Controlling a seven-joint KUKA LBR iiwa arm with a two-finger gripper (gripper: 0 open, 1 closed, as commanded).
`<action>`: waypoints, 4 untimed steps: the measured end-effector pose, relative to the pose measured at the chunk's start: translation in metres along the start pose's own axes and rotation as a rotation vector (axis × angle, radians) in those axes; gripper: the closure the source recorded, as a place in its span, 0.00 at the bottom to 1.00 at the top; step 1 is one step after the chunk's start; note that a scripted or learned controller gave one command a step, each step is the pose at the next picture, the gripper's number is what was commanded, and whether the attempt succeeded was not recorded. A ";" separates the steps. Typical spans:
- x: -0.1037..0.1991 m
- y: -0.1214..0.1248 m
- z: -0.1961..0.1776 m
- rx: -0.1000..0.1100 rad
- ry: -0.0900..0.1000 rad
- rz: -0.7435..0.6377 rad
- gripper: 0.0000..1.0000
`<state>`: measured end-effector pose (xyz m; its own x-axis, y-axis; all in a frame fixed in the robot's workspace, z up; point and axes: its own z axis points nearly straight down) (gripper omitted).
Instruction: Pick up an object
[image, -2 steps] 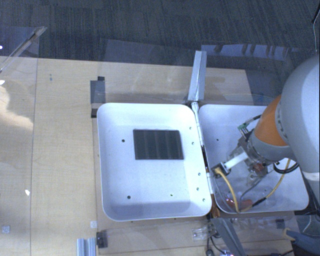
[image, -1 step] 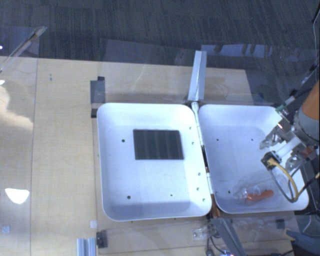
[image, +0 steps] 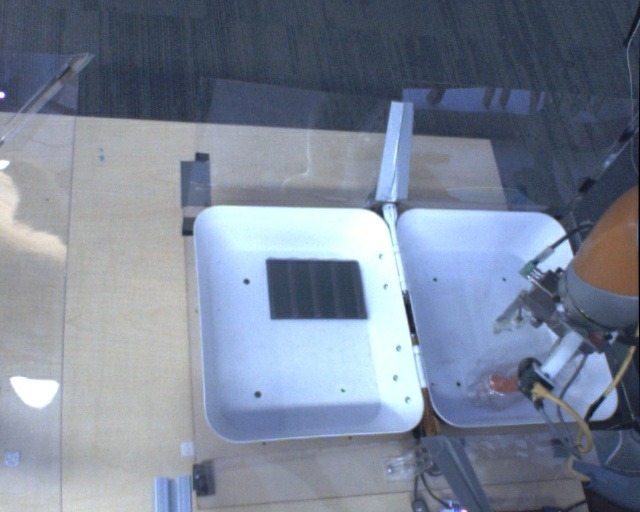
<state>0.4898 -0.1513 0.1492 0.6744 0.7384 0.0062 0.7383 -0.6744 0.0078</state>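
A dark grey ribbed rectangular pad (image: 316, 289) lies flat in the middle of the left bin (image: 225, 400). A small clear object with a reddish part (image: 495, 386) rests near the front edge of the right bin (image: 450, 250). My gripper (image: 513, 317) hangs low over the right side of the right bin, under the orange-banded wrist (image: 608, 262). It sits a little behind and to the right of the reddish object. I see nothing held in it.
A metal divider post (image: 395, 150) rises behind the seam between the two bins. Yellow and black cables (image: 560, 405) loop below the wrist at the right bin's front corner. Wooden bench (image: 100, 300) extends to the left.
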 end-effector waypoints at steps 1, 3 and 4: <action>-0.022 0.048 -0.070 0.004 -0.004 0.090 0.00; -0.038 0.041 0.017 -0.025 0.003 -0.131 0.00; -0.031 0.030 0.060 -0.005 -0.001 -0.373 0.00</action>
<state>0.4912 -0.1942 0.0894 0.3587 0.9334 0.0014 0.9333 -0.3587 0.0138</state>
